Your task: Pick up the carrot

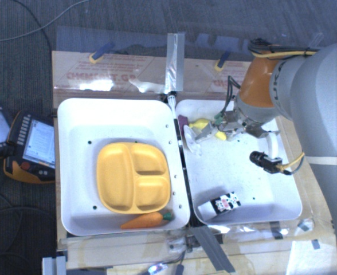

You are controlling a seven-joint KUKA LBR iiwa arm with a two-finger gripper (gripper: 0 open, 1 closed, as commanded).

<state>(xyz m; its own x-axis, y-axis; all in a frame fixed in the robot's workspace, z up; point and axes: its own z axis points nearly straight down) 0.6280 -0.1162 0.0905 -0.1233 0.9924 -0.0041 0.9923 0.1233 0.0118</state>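
The carrot, orange with a green stem end on its right, lies flat along the front wall of the left bin, just below the yellow divided plate. My gripper is low in the back of the right bin, beside some small yellow items. It is well away from the carrot, in the other bin. The grey arm with its orange band reaches in from the right.
In the right bin lie a black-and-white item near the front, a clear piece and a purple item by the dividing wall. A black cable fitting hangs from the arm. A teach pendant rests left of the bench.
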